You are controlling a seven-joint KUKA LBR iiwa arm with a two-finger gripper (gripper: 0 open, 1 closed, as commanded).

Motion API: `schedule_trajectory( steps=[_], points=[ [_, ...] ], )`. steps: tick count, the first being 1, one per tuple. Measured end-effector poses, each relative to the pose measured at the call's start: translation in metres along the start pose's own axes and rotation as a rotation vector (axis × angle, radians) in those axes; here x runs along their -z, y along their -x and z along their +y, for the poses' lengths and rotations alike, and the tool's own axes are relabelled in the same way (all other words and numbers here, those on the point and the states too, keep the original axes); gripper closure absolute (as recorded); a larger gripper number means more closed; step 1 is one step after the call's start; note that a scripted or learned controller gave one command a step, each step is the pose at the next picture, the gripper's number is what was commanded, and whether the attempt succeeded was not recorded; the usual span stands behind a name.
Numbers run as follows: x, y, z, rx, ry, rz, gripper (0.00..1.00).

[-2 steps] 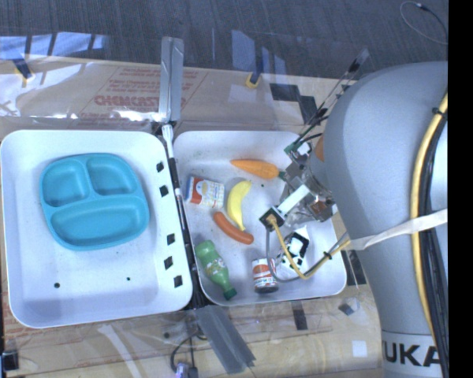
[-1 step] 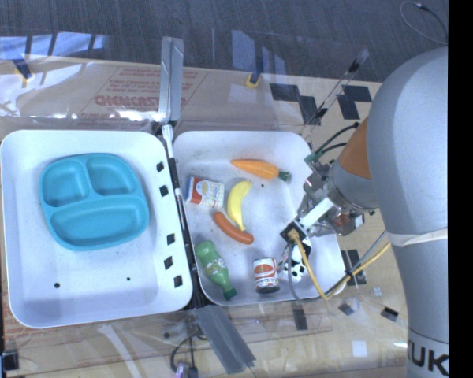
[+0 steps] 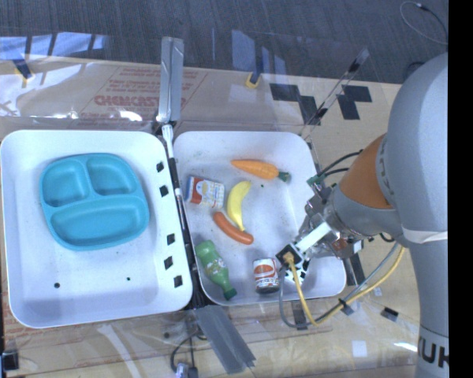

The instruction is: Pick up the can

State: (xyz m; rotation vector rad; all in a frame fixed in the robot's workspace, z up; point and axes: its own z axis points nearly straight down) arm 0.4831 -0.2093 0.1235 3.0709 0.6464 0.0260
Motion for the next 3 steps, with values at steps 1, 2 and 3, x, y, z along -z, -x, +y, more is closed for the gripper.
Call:
schedule_trajectory(
  steps=[1, 2, 3],
  points=[
    [-0.011, -0.038, 0.02, 0.008, 0.001, 0.001, 0.0],
    [-0.015, -0.04, 0.024, 0.243, 0.006, 0.001, 0.0],
    [-0.03, -0.102, 0.035, 0.164, -0.012, -0.015, 0.0]
  ],
)
